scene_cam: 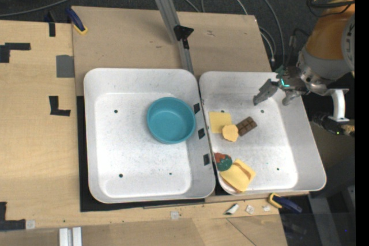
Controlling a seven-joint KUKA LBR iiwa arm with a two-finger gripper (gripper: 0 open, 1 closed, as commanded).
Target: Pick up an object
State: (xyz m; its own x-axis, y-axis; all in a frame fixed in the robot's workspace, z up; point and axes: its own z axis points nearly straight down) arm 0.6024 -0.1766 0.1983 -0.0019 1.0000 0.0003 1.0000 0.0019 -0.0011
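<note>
Two white bins sit side by side on the wooden surface. I see the left bin holding a blue bowl, upright near its right wall. The right bin carries the small things: a pale yellow square, an orange-yellow piece touching its lower corner, and a brown chocolate-like bar just beside that. Lower down, by the bin's near-left corner, lie a dark green and red lump and a yellow wedge; what they are I cannot quite tell. My tool hangs over the right bin's far right part, fingers spread wide with nothing between them, well apart from the bar. I can read no labels or writing on any item.
</note>
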